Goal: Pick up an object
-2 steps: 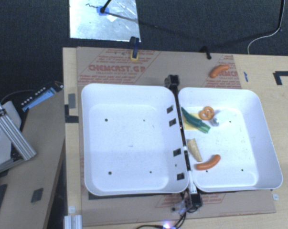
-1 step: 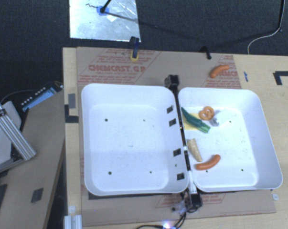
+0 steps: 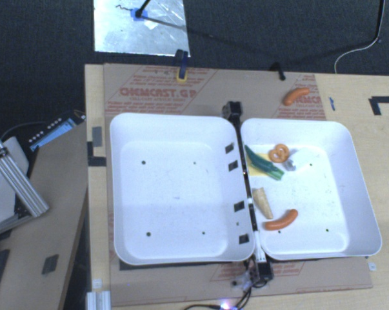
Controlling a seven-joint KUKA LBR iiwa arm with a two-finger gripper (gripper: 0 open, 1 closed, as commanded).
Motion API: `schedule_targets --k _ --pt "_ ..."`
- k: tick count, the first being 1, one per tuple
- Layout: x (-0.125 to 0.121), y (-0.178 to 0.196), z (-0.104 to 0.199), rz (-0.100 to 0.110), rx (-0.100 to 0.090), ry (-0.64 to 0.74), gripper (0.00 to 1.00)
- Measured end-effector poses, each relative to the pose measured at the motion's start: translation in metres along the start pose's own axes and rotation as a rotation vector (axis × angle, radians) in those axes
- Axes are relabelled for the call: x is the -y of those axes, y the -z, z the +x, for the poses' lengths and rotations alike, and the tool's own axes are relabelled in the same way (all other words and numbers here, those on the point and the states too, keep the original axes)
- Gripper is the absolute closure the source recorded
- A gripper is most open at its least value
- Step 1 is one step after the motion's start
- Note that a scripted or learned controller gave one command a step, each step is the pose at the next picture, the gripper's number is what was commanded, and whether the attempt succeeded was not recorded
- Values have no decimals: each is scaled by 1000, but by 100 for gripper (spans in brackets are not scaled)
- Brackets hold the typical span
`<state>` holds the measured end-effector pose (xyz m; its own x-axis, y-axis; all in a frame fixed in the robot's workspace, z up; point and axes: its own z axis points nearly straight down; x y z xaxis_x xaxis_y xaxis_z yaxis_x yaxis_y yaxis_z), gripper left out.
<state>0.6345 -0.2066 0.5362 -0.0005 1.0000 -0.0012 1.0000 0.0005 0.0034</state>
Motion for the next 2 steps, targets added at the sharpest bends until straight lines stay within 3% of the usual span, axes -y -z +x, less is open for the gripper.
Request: schedule_targets --k 1,2 --pt "-35 -1 4 0 0 5 100" --pt "-10 0 0 0 0 1 100"
